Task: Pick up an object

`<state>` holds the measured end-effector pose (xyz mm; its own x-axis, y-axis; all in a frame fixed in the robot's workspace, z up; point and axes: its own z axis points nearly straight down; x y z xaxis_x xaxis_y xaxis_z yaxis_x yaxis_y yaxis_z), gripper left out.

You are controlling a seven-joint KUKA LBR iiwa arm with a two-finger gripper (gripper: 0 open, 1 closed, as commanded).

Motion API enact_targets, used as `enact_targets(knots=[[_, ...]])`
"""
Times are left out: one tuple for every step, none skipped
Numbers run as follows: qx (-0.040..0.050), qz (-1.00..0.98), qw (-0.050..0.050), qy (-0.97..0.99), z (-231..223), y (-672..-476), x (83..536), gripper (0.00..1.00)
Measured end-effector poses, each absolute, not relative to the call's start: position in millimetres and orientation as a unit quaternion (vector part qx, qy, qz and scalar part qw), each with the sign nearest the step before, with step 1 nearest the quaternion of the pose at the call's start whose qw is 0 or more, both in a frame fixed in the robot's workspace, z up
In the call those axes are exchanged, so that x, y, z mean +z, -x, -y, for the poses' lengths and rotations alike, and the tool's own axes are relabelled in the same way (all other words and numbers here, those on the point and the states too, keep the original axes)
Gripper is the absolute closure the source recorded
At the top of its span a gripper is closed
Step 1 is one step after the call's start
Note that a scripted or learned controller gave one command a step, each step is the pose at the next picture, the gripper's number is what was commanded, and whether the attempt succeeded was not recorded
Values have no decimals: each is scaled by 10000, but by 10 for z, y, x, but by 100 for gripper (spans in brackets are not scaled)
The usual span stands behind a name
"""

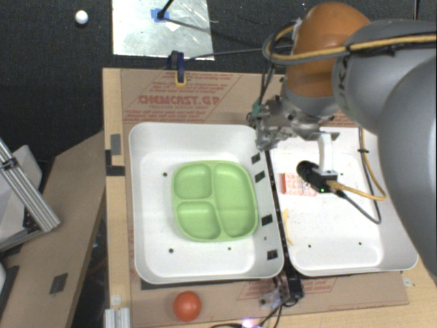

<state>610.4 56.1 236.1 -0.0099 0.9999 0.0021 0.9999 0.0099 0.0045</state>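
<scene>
Green plate (214, 200) lies flat in the middle of the left bin (150, 149). Gripper (265, 137) is over the divide between bins, up-right of the plate, not touching; jaw state unclear.

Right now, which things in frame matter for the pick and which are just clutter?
Job:
gripper, over the strip where the bins meet
green divided plate in the left bin
right bin

Lying about:
orange ball on the board in front of the bins
white ball on the dark floor, top left
blue clamp at the board's far edge
</scene>
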Motion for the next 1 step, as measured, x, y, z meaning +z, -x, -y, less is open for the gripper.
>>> enact_targets(knots=[[24, -7103, 9, -7039, -1073, -6343, 2428, 100]])
